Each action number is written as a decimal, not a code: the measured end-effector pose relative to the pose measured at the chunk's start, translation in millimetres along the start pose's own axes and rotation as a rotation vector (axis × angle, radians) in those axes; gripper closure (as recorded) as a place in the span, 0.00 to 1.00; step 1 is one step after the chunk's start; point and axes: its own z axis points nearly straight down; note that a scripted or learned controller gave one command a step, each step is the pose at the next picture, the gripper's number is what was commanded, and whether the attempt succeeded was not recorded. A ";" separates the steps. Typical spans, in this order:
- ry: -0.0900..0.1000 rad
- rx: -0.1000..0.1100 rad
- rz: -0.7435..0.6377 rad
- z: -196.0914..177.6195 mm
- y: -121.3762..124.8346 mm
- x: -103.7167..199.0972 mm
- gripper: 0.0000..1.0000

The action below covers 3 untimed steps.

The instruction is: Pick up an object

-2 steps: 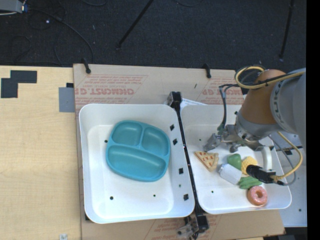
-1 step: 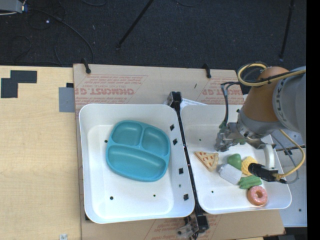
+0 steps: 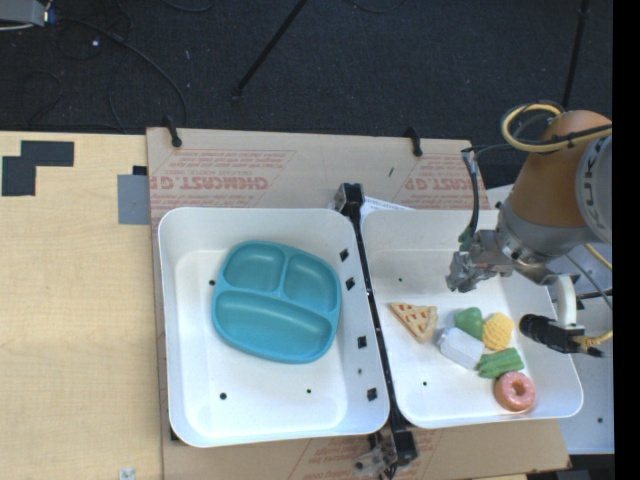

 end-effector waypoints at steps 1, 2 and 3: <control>-0.001 -0.002 0.000 -51.9 -6.0 -8.8 1.00; -0.001 -0.003 -0.006 -105.1 -5.0 -9.7 1.00; 0.001 0.001 -0.010 -107.3 12.3 43.5 1.00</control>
